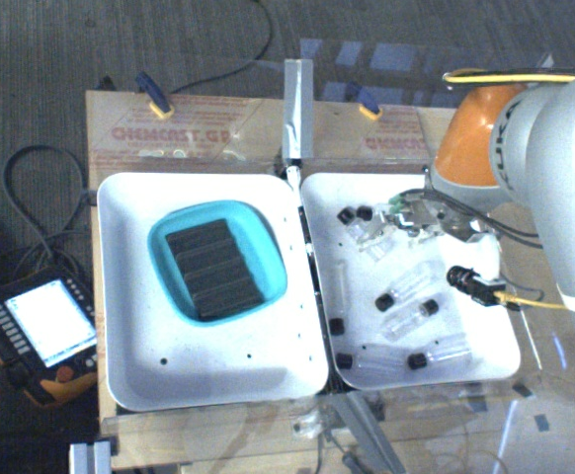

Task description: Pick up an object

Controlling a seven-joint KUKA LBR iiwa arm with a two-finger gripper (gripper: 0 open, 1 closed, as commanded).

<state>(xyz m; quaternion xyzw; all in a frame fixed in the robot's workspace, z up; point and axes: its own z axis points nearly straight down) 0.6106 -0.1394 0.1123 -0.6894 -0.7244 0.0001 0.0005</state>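
Two shallow white bins sit side by side on the tabletop [218, 131], and the right bin [505, 358] is the landmark here. Scattered across its floor are several clear vials with black caps: one capped vial [403, 292] lies near the bin's middle, another [414, 319] just below it, and a longer one [441, 354] lies toward the bin's near edge, with a further pair [359, 217] up by the bin's far left corner. The arm [525, 146], grey with an orange band, reaches in over the bin's far right part, and its claw [421, 213] is low over the far side of the bin, just right of that far pair of vials; whether the claw is apart or together cannot be told from this view, and no vial can be seen in it. To the left of the right bin, the left bin [129, 363] holds a turquoise tray [268, 255] carrying a dark ribbed block [213, 268]. Further left, off the tabletop, a handheld control pendant [39, 336] lies on the floor.
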